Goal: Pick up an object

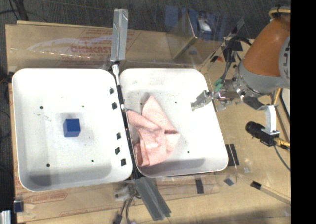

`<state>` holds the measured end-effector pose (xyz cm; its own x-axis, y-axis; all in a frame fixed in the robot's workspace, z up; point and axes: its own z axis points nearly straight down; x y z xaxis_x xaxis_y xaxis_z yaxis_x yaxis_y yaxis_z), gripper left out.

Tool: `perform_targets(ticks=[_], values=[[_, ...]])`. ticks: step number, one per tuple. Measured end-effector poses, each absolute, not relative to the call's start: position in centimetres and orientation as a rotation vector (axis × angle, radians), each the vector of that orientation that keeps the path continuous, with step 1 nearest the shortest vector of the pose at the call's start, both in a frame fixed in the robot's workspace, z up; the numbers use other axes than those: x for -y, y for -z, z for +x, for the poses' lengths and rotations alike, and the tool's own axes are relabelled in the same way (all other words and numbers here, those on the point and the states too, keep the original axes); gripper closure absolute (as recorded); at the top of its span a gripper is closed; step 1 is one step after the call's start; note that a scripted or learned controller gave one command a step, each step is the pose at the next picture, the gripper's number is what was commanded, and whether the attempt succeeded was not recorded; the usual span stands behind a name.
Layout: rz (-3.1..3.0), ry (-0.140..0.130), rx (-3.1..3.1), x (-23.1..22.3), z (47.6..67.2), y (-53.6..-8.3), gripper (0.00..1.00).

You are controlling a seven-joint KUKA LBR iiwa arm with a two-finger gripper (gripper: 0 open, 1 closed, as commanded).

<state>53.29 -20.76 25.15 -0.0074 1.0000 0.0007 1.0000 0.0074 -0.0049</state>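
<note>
While the end effector (201, 100), its opening impossible to judge, hangs right of the crumpled pink cloth (152, 131), a descent could miss it.

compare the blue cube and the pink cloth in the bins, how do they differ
The blue cube is small, rigid and sharp-edged; the pink cloth is much larger, soft and crumpled into folds. The cube sits alone near the middle of the left bin; the cloth lies in the right bin, bunched against its left wall. The cube is solid blue, the cloth pale speckled pink. Both rest on a white bin floor, apart from the end effector.
</note>
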Motion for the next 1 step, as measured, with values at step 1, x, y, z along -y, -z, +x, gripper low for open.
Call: perform_targets(ticks=[1], values=[[-2.194, -0.006, 2.241, 18.81, 55.85, -14.79, 0.0]])
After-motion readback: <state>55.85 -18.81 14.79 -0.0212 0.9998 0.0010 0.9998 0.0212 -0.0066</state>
